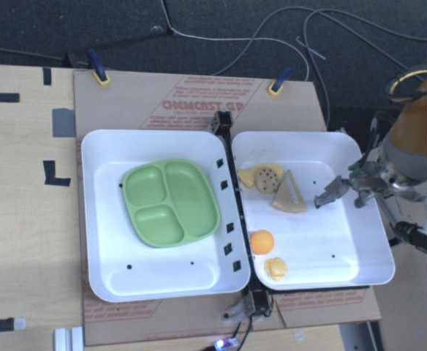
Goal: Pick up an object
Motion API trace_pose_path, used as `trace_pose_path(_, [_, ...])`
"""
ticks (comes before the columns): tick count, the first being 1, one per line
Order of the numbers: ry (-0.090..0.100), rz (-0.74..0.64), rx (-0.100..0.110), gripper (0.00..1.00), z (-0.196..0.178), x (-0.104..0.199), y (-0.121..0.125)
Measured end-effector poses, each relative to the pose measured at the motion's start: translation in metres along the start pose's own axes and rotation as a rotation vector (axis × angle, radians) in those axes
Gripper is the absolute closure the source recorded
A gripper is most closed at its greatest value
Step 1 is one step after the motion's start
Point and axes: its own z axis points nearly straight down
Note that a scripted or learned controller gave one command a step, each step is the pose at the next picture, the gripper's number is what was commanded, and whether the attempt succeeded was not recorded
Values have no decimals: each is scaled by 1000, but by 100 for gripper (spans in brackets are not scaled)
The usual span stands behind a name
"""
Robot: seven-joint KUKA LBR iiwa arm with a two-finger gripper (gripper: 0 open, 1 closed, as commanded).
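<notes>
The right bin (345, 269) holds a yellow biscuit with dark dots (265, 177), a tan wedge (289, 196) leaning beside it, an orange ball (262, 241) and a small yellow lump (276, 268). My gripper (344, 196) hangs over the right side of this bin, to the right of the wedge and apart from it. Its two dark fingers (330, 194) stand spread, open, with nothing between them.
A green divided plate (171, 202) lies in the left bin (104, 269). A black divider (232, 196) runs between the bins. Cables trail across the dark floor behind the bench. Bare white floor lies in the right bin's middle and lower right.
</notes>
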Motion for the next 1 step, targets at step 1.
trace_pose_path(1, [-3, -4, -13, 0, -8, 0, 3])
